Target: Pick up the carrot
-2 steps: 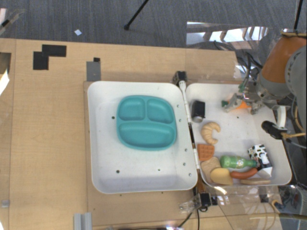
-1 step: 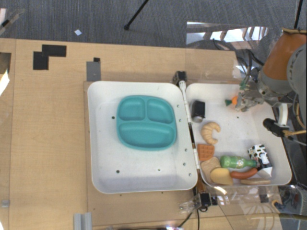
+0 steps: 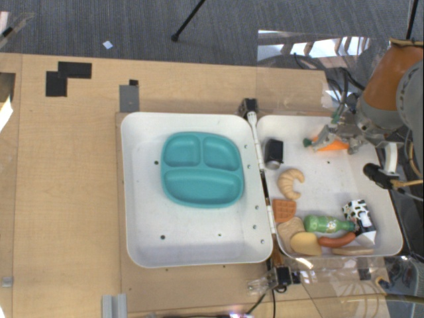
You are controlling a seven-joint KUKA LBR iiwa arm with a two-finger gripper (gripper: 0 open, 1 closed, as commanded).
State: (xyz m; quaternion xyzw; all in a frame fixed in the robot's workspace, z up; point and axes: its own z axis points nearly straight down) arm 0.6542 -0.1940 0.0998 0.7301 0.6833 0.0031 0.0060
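Note:
The carrot (image 3: 329,147) is small and orange with a green top pointing left. It is at the far end of the right bin (image 3: 391,244), near its back wall. My gripper (image 3: 340,136) is directly over the carrot's right half, low and in contact or nearly so. The grey arm with its orange band (image 3: 391,71) comes in from the upper right and hides the carrot's tip. Whether the carrot rests on the bin floor or is raised I cannot tell.
The right bin also holds a black block (image 3: 273,151), a croissant (image 3: 291,182), a waffle (image 3: 284,209), a green bottle (image 3: 326,224), a sausage (image 3: 339,240), a potato-like piece (image 3: 305,243) and a cow-patterned item (image 3: 358,213). A teal divided plate (image 3: 201,169) sits in the left bin (image 3: 146,237).

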